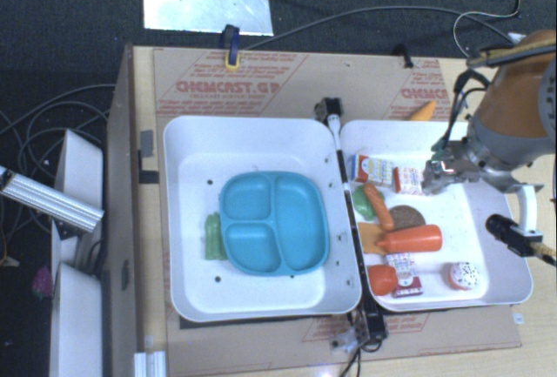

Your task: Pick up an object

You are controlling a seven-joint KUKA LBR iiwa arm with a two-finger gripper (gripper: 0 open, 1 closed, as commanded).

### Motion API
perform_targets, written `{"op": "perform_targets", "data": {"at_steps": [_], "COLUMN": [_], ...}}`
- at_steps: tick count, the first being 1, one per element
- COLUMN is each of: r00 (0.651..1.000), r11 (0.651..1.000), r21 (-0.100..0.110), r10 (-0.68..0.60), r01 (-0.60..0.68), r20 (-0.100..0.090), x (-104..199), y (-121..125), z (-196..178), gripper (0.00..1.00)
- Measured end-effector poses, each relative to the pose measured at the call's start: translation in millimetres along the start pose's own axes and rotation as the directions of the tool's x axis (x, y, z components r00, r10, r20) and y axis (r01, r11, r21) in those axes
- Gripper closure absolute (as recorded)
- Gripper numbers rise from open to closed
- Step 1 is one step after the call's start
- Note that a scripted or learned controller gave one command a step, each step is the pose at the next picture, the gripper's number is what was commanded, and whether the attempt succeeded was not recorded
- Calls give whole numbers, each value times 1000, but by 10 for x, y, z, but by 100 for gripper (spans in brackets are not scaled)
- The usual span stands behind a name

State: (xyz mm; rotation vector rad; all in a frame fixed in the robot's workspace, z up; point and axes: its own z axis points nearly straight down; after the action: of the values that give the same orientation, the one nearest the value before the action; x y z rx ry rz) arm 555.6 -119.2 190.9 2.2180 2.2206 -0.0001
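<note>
Two white bins sit side by side on the counter (261, 70), and I take the blue divided plate (273, 222) in the left bin (187, 192) as my landmark. A green piece (213, 237) lies touching the plate's left edge. To the plate's right, past the divider, the right bin (500, 275) holds the objects I could pick: a small carton (374, 168), a carrot (377, 203), a brown round patty (406, 216), an orange-red bottle (411, 238), a red-and-white packet (405, 272), a tomato-like red piece (381, 279) and a white dotted ball (464, 276). My tool (438, 175) hangs over the far part of that bin, just right of a second red-and-white carton (407, 179). I cannot tell how the tool is set, nor whether it touches anything.
</note>
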Motion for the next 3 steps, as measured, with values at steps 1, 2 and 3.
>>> {"op": "perform_targets", "data": {"at_steps": [1,2,3], "r00": [1000,1000,1000], "r11": [1000,1000,1000], "r21": [0,-2,-11], "r10": [-1,-2,0], "r01": [1,2,0], "r20": [-1,-1,0], "x": [11,-155,-224], "y": [1,-66,-442], "z": [2,959,1019], "gripper": [0,0,0]}}
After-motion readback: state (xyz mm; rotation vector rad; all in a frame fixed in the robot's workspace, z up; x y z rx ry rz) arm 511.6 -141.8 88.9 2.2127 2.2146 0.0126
